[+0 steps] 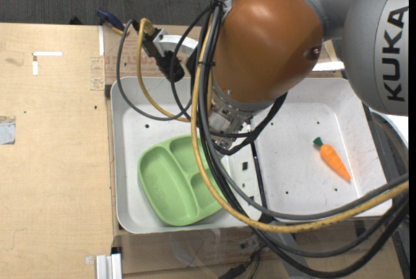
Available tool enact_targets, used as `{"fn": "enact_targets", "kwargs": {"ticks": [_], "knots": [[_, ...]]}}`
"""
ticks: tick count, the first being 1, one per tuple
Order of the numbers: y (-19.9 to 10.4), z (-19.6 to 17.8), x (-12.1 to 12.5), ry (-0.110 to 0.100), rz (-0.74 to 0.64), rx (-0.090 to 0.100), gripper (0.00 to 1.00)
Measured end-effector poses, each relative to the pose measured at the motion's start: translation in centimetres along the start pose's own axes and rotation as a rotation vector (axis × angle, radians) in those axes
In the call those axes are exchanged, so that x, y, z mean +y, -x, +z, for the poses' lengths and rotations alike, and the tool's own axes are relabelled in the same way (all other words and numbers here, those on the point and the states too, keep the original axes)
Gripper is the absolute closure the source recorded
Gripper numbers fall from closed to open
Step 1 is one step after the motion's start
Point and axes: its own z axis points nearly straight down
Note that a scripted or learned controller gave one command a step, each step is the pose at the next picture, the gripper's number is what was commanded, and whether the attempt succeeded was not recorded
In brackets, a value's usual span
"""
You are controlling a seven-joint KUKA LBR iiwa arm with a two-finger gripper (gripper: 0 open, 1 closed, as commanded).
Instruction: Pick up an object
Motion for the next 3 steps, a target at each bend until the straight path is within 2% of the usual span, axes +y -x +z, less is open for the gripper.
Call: {"fn": "enact_targets", "kwargs": {"ticks": [1, 2, 3], "knots": [[-0.1, 7.3, -2.5, 0.001, 0.579, 0.001, 1.0], [3.2, 9.5, -3.7, 0.002, 0.11, 0.0, 1.0], [-2.8, 1.7, -1.2, 0.0, 0.112, 0.001, 1.0]]}}
